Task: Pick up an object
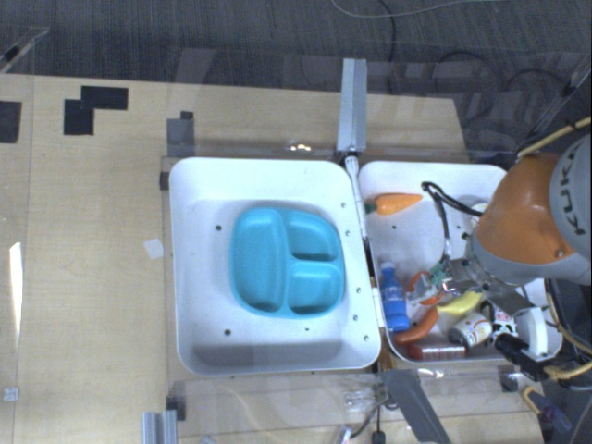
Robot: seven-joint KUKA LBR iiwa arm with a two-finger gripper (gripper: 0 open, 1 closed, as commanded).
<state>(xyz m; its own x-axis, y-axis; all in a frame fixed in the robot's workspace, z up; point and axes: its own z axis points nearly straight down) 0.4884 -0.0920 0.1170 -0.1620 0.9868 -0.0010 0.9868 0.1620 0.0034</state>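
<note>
Toward the left of the desk [83,276], the left bin [199,340] is seen to carry one blue divided tray [284,260], lying flat near its middle. It is judged to be stiff, smooth plastic, light but broad; its thin raised rim would be the only place to take hold, and slipping is likely there.

In the right bin [402,239], just beside the wall shared with the left bin, a small blue bottle [392,296] is seen standing or lying near the bin's front half. It is judged light, rigid and rounded, best taken across its narrow body.

At the back of the same bin an orange carrot-shaped toy [400,203] lies alone, well apart from the rest. It is probably light and firm; a hold across its thick middle is suggested, since free space is left on both sides.

Along the front edge of the right bin a crowded heap is found: a red piece [422,325], a yellow banana-like piece [461,302] and a small can-like item [472,331], touching one another. These are judged light, but hard to take singly.

The claw [442,283] hangs over this heap beneath the orange wrist; whether it is spread or pressed together cannot be told, as cables and the wrist cover it
</note>
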